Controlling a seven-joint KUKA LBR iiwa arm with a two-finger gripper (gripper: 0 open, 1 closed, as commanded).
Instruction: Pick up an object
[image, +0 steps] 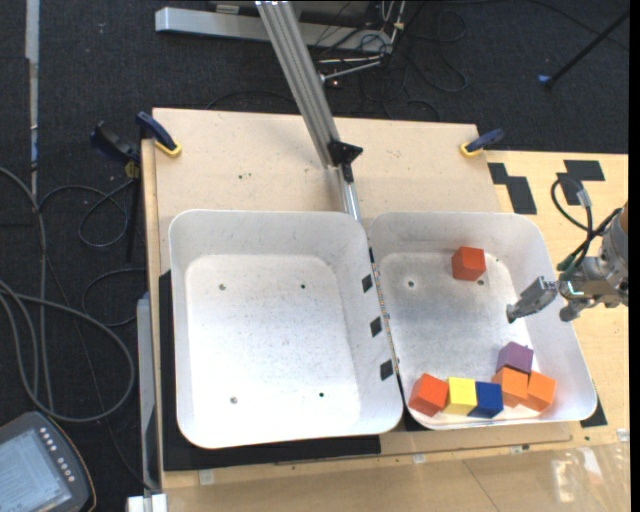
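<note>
**Gripper poised over the right bin, nothing in its grasp**

The gripper (545, 300) hangs at the right edge of the right bin (440, 232), its two fingers spread apart and empty — one dark finger (528, 299) reaches left over the bin floor. The arm itself is cut off by the frame edge, so little of it can be read.

The candidates all lie in that bin. A lone orange cube (468, 263) sits at the far side, well apart from the rest. Along the near wall a tight cluster runs left to right: an orange block (429, 394), a yellow cube (461, 393), a blue cube (488, 399), another orange cube (514, 384) with a purple cube (516, 356) just behind it, and a last orange cube (541, 391) by the corner. The left bin (265, 320) holds no blocks.

To do this step well, I would judge the lone orange cube the safest target — it has free room on every side for the fingers to straddle it. The clustered cubes touch or nearly touch, so a finger is likely to land on a neighbour or be crowded by the bin wall.

Whether the blue cube rests on the floor or leans on its neighbours is hard to make out, and the gripper's height above the bin cannot be judged from this slanted view.
</note>
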